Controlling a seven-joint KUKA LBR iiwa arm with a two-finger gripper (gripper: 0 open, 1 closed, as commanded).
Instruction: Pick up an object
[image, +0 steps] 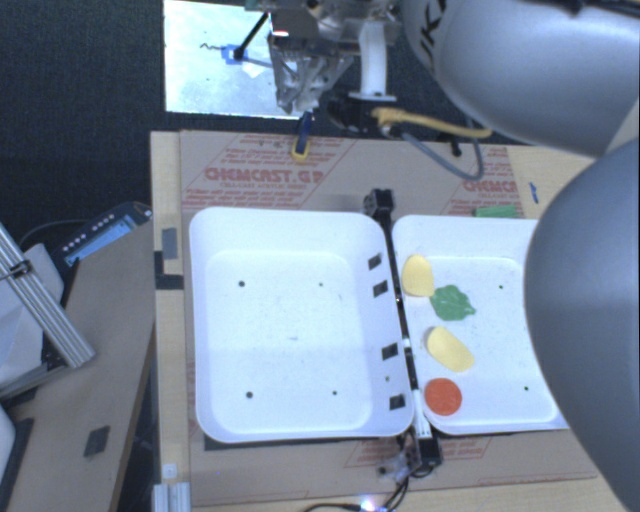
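Grey arm casing (590, 300) fills the right side of the camera view and covers the right part of the right bin (500, 415), so whatever lies in that portion is hidden. A second grey bulk crosses the top right corner and hides the bench behind it. The gripper (300, 95) sits at the top centre, above the far edge of the bench and well apart from both bins; it is a blurred tangle of metal and white parts, and I cannot tell whether it is parted or closed, nor whether anything is in it. A small yellow and blue thing (300, 148) just below it is too unclear to name.

Four objects lie in the visible left part of the right bin, in a rough column near the divider: a pale yellow piece (417, 276) farthest back, a green lumpy piece (452, 302) just beside it, a second yellow piece (449, 349) nearer, and an orange-red round piece (443, 397) nearest the front edge. Their exact shapes are hard to make out. The left bin (290, 335) shows a white floor with a few dark specks.

Brown cardboard (265, 170) under the bins bears red lettering that reads roughly "CHEMCAST GP", repeated partly near the arm, where it is cut off. A green label (496, 210) there is unreadable
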